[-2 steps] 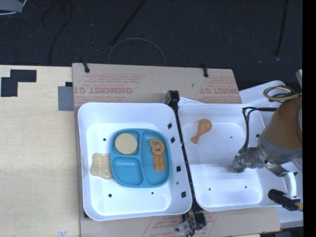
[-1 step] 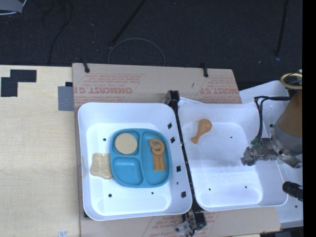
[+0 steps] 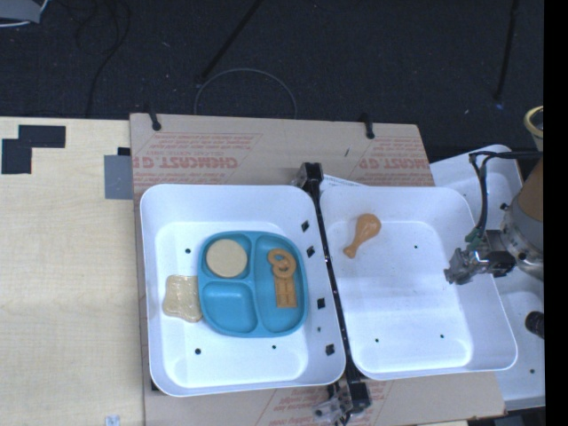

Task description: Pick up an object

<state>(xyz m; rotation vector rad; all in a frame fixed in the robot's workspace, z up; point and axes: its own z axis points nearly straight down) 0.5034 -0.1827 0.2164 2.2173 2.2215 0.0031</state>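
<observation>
Claw (image 3: 461, 267) at right rim of right bin (image 3: 404, 349), opening cannot tell, nothing seen in it; tan drumstick-shaped toy (image 3: 362, 233) lies alone upper left in that bin; left bin (image 3: 231, 366) holds blue sectioned plate (image 3: 251, 284) with round cracker (image 3: 225, 257), pretzel (image 3: 282, 263).

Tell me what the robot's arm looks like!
The arm comes in from the right edge, grey with an orange-brown band. A black cable loops beside it. The tool at its tip is small, dark grey metal.
</observation>
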